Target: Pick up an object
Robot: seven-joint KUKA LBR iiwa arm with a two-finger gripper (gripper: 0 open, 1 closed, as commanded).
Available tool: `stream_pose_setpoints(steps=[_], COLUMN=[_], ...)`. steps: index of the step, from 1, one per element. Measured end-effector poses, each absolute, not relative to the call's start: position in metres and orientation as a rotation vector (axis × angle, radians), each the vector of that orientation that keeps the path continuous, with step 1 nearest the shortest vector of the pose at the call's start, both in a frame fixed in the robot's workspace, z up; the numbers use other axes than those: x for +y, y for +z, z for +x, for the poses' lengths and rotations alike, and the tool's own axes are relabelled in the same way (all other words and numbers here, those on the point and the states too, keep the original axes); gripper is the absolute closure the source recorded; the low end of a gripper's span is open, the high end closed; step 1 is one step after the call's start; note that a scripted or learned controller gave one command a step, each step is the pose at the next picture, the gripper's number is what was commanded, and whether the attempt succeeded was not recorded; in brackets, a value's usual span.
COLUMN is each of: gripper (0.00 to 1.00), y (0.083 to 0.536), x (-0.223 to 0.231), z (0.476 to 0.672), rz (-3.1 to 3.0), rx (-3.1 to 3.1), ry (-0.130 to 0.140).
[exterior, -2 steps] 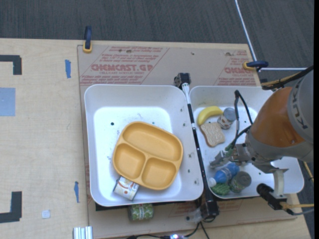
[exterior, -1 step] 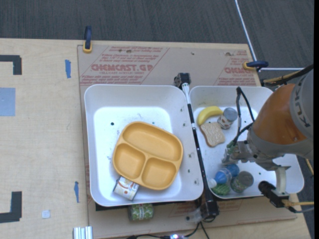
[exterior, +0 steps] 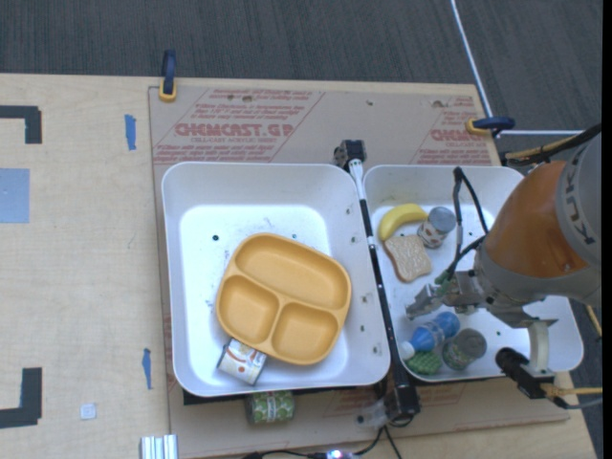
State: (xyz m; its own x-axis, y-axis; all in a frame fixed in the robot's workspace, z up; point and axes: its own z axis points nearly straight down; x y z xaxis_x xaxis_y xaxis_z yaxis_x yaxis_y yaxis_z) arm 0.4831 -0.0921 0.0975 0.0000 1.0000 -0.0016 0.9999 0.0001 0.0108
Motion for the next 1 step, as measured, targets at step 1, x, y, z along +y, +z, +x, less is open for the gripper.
stream_pose_setpoints(steps=[1], gripper=[0.00], y=[0.0865], x=[-0.0922], z=[0.4803], rz=[2.220], rx=[2.221], ry=[0.004])
